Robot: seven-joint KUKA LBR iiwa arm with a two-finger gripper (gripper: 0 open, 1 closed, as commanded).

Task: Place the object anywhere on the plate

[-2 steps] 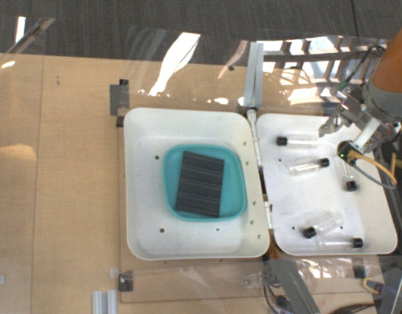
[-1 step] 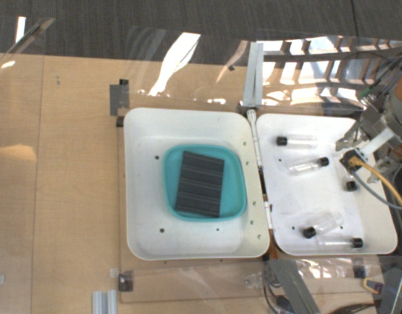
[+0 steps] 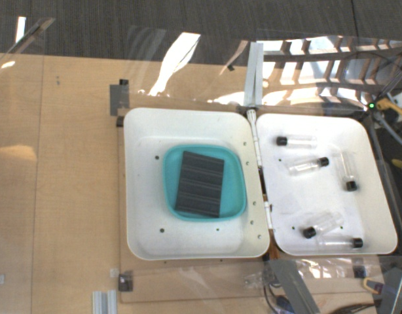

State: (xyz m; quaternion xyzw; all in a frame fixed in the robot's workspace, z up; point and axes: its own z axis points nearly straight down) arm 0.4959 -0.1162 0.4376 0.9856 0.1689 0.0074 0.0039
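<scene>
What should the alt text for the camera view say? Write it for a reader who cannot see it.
A dark ribbed block lies on a teal plate in the left white bin. The right white bin holds several clear tubes with black caps, scattered apart on its floor.

The square plastic plate (image 3: pixel 235 187) is teal, a blue-green. On it lies a flat dark grey block (image 3: pixel 200 184) with darker stripes running across it. Both shallow plastic bins, left (image 3: pixel 142 195) and right (image 3: pixel 332 133), are white. The small see-through tubes (image 3: pixel 308 165) have black caps. The wooden bench top (image 3: pixel 57 195) is light tan. The ribbed floor (image 3: pixel 122 8) is dark grey.
</scene>
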